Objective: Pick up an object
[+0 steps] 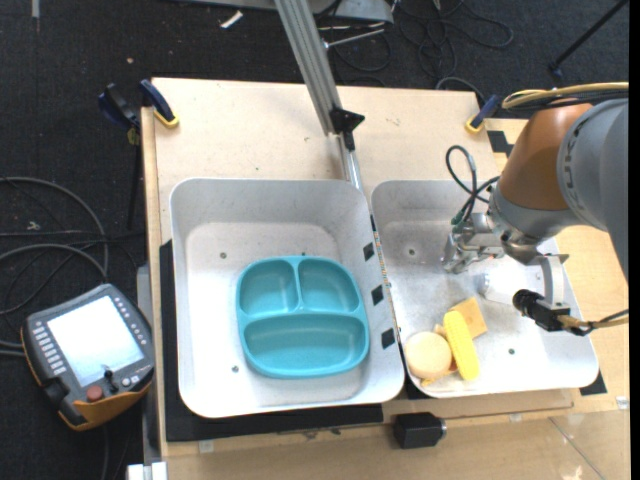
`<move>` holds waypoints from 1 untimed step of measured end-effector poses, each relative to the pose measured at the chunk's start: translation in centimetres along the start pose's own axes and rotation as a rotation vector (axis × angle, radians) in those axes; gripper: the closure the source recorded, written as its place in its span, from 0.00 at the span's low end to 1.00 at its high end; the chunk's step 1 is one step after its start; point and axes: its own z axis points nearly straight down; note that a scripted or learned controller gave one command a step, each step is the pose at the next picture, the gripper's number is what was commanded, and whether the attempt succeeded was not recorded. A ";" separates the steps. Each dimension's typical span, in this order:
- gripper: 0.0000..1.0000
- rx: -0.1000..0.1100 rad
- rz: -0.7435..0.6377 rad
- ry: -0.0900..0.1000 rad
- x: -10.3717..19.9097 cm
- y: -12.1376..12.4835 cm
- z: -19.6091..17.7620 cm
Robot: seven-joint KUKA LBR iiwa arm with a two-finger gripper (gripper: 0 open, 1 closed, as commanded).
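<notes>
We see the gripper (462, 258) low in the right bin (420, 208). The yellow banana (461, 344) and round bun (428, 354) lie near, below it. We cannot tell its grasp.

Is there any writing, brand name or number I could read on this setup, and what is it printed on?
No text is readable in this view.
Handheld control pad left of the bench: its screen looks blank white, and its button markings are too small to read.
Teal divided tray in the left bin: no lettering visible.
Yellow item in the right bin: no lettering visible.
Arm and tool: no legible label.
</notes>
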 end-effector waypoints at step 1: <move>1.00 -0.005 -0.001 -0.001 -0.1 -0.4 -6.2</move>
